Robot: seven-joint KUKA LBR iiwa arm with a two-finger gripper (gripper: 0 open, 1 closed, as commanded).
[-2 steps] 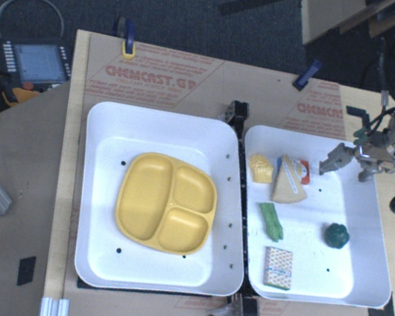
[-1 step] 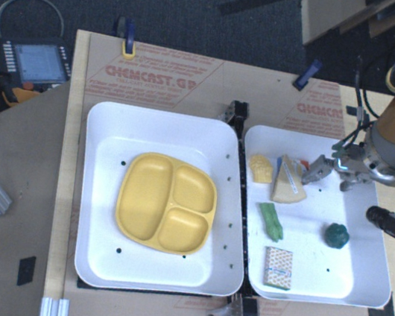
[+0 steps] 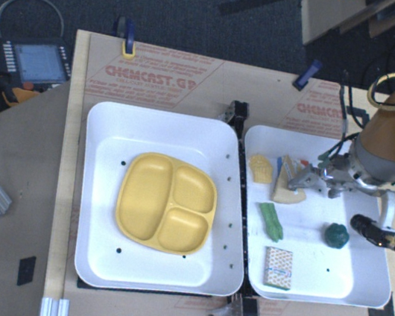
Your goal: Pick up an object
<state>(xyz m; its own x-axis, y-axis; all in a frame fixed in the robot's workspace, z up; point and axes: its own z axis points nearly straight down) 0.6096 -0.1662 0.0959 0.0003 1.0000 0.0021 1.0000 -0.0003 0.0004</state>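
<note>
On the far left, off the counter (image 3: pixel 67 168), a handheld control pendant (image 3: pixel 36 63) with a lit screen lies on the floor beside looping cables. The counter is topped with a brown sheet printed in red lettering, held at its back edge by a yellow and blue clamp (image 3: pixel 129 41) and a second blue clamp (image 3: pixel 307 73).

The left bin (image 3: pixel 96 173) holds a yellow divided plate (image 3: pixel 167 203) with three compartments, lying flat near the bin's middle.

The right bin (image 3: pixel 364 285) sits just beside it, their rims nearly touching. At its back left lies a pale yellow block (image 3: pixel 260 169), and close to that a thin blue item (image 3: pixel 277 177) next to a cream-coloured wedge (image 3: pixel 289 196). Nearer the front, a green elongated piece (image 3: pixel 272 221) lies at a slant, and below it a small patterned box (image 3: pixel 278 267) with a green edge rests flat. A dark green rounded object (image 3: pixel 336 235) sits well apart to the right.

The arm (image 3: pixel 390 138) reaches in from the right, its orange band visible up top. The hand (image 3: pixel 307 179) is low over the back of the right bin, by the blue item and the cream wedge. Whether its fingers are spread or pressed together cannot be told, and nothing is seen pinched between them.
</note>
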